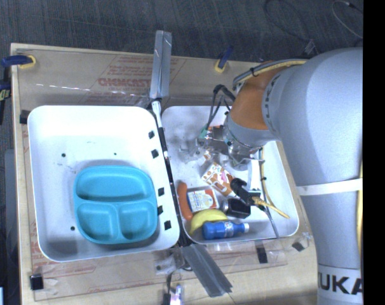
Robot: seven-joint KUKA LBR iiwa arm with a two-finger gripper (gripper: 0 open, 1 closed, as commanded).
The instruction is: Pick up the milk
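Two white bins are seen side by side on the wooden bench [72,75]. In the left bin [84,129] a light blue divided tray [116,203] is laid flat, towards the near side, with three compartments facing up.

The right bin [180,122] is reached into from the right by the grey arm [319,126], whose orange band [249,107] is seen above the wrist. The gripper [208,143] is positioned over the far half of this bin, above bare white floor, well apart from the pile of things at the near end. Whether it is open or closed cannot be told, as its tip is blurred against the bin, and nothing can be made out in its grasp.

The milk [202,200], a small carton with a white and orange face, is found in the near half of the right bin, left of centre. It is flanked on its left by an orange carrot-like piece [182,199] lying along the bin wall. Just in front of the milk a yellow fruit [208,218] is placed, and touching that a blue bottle [225,229] with a white cap is laid on its side along the near wall. A small patterned packet [216,175] is seen just beyond the milk, between it and the gripper.
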